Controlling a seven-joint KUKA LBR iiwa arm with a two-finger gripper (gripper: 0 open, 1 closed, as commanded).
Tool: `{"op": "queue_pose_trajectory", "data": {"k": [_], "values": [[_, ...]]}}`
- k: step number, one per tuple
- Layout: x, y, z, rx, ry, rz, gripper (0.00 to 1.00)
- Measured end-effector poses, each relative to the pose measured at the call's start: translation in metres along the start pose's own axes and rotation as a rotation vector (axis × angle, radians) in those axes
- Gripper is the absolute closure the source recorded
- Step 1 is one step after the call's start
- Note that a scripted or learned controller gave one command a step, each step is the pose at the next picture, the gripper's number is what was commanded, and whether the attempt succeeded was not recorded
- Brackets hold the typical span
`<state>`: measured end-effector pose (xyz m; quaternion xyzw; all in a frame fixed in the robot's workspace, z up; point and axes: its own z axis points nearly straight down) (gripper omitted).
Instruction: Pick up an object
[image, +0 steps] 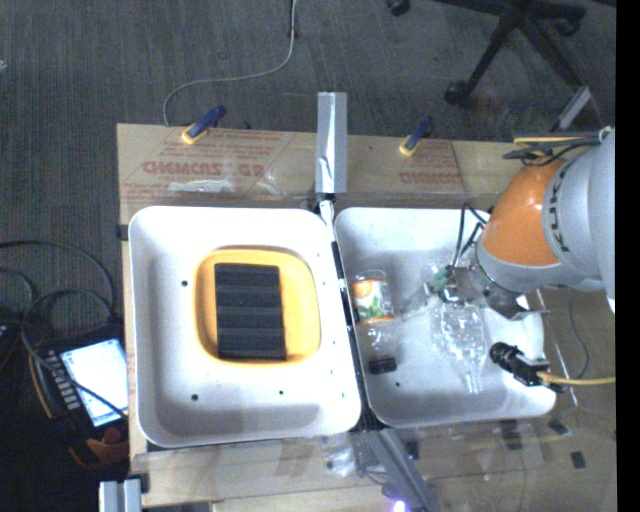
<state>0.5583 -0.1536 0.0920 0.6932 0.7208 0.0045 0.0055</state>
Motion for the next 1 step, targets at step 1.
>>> {"op": "queue_pose_trajectory", "data": {"k": [1], "values": [[-0.0408, -0.019, -0.0815, 0.015, 0.001, -0.076, 1.0]]}}
